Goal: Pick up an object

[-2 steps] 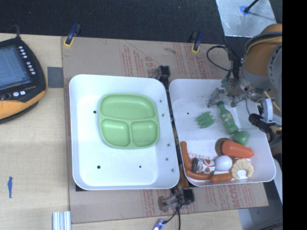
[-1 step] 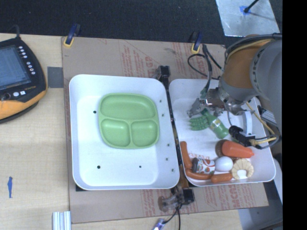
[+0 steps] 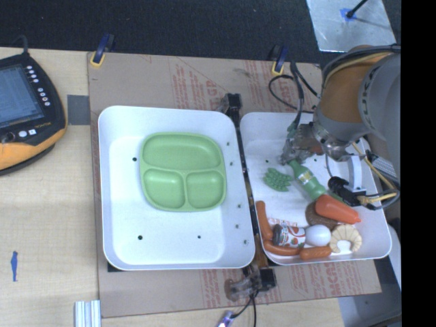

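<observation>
The tool hangs low in the right bin; whether its grip is spread, I cannot tell. The green bottle lies touching it, just below, the carrot beyond.

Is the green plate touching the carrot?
Apart. The camera view shows the green plate in the left bin, the carrot in the right bin.

Matt plastic tray, glossy bins
</observation>
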`<state>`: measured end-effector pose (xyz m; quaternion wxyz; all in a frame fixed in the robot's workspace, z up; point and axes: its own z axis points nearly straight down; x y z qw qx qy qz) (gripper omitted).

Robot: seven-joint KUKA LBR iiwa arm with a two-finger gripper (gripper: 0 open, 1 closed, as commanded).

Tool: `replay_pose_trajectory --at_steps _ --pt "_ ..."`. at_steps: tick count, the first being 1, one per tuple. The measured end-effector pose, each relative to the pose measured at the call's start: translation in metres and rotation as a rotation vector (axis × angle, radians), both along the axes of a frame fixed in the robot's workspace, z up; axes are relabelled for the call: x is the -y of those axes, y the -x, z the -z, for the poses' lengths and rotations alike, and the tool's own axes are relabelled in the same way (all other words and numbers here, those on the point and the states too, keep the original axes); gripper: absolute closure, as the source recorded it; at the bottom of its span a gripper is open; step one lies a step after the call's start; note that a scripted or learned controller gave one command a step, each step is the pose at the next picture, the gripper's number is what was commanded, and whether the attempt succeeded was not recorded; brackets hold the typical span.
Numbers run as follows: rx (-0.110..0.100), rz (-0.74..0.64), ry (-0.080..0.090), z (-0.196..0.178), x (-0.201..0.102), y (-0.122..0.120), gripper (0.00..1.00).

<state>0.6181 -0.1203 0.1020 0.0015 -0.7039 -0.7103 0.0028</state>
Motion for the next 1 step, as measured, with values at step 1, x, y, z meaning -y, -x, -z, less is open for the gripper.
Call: replay_pose_trajectory --at_steps 1 --pt "0.003 0.001 -0.002 -0.0905 -0.0751 0.0726 1.0"
